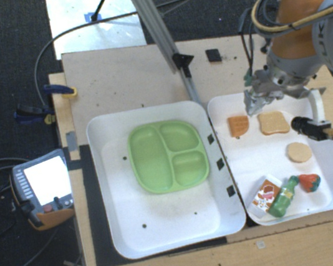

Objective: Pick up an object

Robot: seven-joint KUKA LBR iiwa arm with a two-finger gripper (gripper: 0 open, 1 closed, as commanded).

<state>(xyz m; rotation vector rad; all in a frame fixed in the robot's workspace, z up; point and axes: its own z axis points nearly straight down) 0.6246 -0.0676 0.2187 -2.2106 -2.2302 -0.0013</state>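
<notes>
In the camera view, the right bin [229, 150] is the landmark for everything that matters here. Inside it lie a small orange-brown waffle piece [239, 126] near its upper left corner, a slice of toast [273, 122] just beside that toward the bin's middle, a round cracker [299, 152] lower and further right, and along its near edge a small carton [265, 196], a green bottle [283, 198] touching the carton, and a strawberry [310, 182] just beside the bottle's cap. The gripper [255, 103] hangs over the upper part of this bin, above the gap between the waffle piece and the toast, with the grey arm and its orange band rising behind it to the right. Whether the pincer is open or closed cannot be told from this slant, and nothing can be seen held in it. Left of the right bin sits the left bin [109, 189], bearing a green divided plate [169, 155]. As a judgement, the pick is not yet done: every object rests on the bin floor, so the descent, the closing on one piece, probably the waffle or toast, and the lift all remain.
</notes>
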